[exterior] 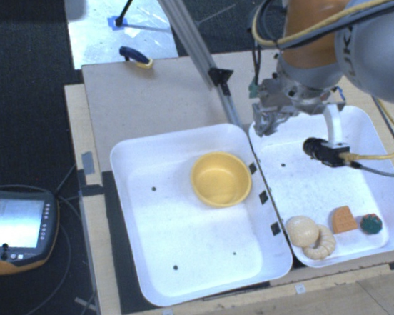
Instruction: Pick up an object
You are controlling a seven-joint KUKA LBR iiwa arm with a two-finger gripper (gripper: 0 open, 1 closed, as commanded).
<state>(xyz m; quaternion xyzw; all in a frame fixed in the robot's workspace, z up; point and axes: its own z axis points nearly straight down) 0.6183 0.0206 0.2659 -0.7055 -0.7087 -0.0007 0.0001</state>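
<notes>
My gripper [267, 124] hangs over the back left corner of the right bin [392, 163], high above its floor, with nothing visible between its fingers. A yellow bowl [221, 179] sits upright in the left bin [140, 218], near its right wall. At the front of the right bin lie a pale round bun [301, 230], a curved croissant-like piece [321, 245], an orange wedge [343, 219] and a small dark green ball [370, 224]. All of these lie well in front of the gripper.
A slanted metal pole [192, 38] with a black clamp crosses behind the bins. A black cylinder with a yellow cable [326, 152] hangs from the wrist over the right bin. A teach pendant [15, 227] lies left of the bench.
</notes>
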